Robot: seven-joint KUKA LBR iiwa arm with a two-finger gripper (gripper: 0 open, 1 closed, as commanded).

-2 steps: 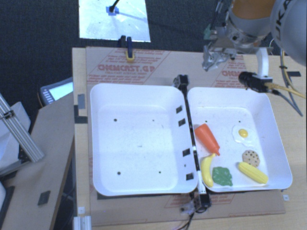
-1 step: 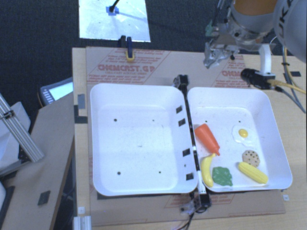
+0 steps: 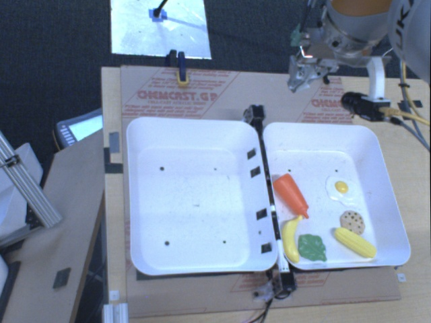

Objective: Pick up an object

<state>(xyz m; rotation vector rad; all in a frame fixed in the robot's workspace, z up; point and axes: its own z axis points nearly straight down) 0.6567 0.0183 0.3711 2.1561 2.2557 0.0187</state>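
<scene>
From my screen, the right bin (image 3: 387,180) held all the loose things, so I took it as my landmark. Nearest its front wall lay a green leafy piece (image 3: 312,247) and, to that piece's right, a yellow corn cob (image 3: 355,242) lying at a slant. A banana (image 3: 291,238) curved up along the bin's left wall, touching the green piece. Just behind the corn sat a round brown cookie (image 3: 351,221). Further back an orange carrot (image 3: 291,192) lay tilted near the left wall, its lower end just above the banana's tip, and a fried egg (image 3: 340,188) rested toward the bin's right side. The left bin (image 3: 138,180) stood against the right bin's left wall, with black clips along the seam. Beyond the right bin's far rim, over the cardboard, I saw the gripper (image 3: 304,73) hanging from the arm, well apart from every item, touching nothing and holding nothing. How far it stood open I could not tell.
</scene>
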